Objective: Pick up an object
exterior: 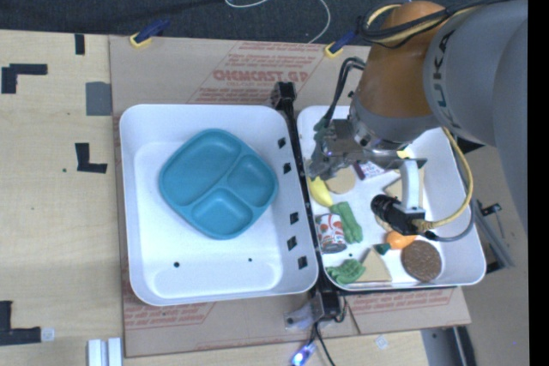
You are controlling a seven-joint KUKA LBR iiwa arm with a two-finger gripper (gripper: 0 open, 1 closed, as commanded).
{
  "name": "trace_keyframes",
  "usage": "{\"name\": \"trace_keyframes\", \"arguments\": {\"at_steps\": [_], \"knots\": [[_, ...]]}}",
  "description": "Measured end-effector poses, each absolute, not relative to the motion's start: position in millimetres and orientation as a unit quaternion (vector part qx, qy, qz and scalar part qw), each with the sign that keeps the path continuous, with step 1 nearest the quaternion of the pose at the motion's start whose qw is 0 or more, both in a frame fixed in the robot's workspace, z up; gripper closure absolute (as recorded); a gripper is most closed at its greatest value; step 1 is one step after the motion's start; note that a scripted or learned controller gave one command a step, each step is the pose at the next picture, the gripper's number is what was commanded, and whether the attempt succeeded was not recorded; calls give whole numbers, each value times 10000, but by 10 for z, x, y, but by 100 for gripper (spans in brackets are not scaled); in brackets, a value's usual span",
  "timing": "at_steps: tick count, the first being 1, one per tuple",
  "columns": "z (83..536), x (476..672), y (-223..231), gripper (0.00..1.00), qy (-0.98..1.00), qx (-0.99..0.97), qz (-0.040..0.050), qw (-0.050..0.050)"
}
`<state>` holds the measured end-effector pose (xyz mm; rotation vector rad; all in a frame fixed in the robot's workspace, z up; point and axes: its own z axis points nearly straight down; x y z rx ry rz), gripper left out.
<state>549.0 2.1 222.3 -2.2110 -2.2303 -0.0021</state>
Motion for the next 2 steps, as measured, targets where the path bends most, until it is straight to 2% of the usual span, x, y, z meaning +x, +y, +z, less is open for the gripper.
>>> {"name": "trace_keyframes", "arguments": {"at_steps": [1,2], "knots": [[3032,5118,-225,100,-7066,-7076,-17,-20],[2689,4905,337,100,-7091,-7051,16,23]]}}
